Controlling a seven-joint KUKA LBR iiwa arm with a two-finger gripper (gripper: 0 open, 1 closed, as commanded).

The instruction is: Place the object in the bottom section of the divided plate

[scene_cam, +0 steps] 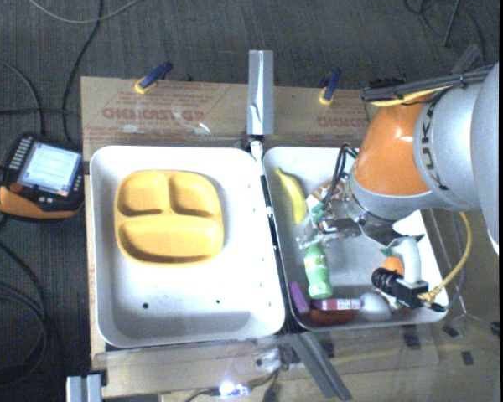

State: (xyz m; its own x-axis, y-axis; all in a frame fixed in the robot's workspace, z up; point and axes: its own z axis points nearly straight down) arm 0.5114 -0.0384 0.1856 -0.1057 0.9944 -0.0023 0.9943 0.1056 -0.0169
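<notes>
The end effector (pixel 325 221) is down in the right-hand shallow white bin (pixel 432 249), its tip just above the cap end of a small green plastic bottle (pixel 318 270); whether it is spread or closed I cannot tell, since the grey and orange arm (pixel 402 153) covers most of it. The bottle lies directly below the tip in the picture, its long axis running nearly straight up and down the frame, with a yellow banana (pixel 290 195) just beside and above it. The yellow divided plastic plate (pixel 171 216) sits well apart in the left white bin (pixel 184 308), its wide bottom section facing the frame's lower edge, so any carry must go leftward over the bins' shared wall.
</notes>
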